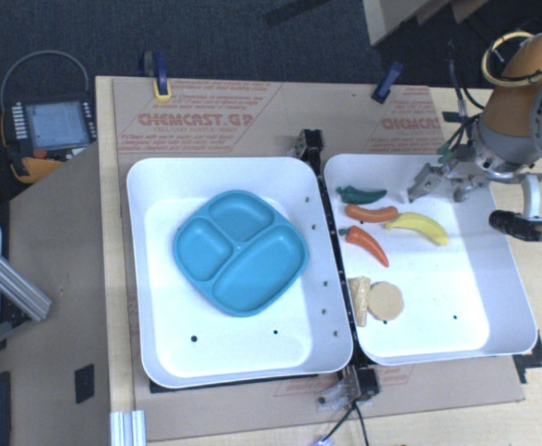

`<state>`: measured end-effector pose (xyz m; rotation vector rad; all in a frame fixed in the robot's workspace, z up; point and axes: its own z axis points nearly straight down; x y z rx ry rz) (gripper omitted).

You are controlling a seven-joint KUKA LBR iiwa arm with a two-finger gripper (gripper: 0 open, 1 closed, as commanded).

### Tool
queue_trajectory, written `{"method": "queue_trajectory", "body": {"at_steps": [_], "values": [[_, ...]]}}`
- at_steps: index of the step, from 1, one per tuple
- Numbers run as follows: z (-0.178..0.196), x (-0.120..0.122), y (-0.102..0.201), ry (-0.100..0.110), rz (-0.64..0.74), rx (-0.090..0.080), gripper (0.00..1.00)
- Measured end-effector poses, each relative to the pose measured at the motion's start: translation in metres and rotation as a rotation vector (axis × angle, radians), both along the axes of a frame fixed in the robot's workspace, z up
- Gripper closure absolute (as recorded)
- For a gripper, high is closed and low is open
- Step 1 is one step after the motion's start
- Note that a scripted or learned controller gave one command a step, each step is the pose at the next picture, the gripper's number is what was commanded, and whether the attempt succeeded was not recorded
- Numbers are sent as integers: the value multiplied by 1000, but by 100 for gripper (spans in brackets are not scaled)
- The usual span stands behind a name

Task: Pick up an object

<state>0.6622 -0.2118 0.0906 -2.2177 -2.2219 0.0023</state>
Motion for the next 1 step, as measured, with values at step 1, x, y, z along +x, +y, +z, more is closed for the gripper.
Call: {"method": "queue_trajectory", "body": {"at_steps": [1], "values": [[12, 1, 0, -5, 1, -3, 100]]}}
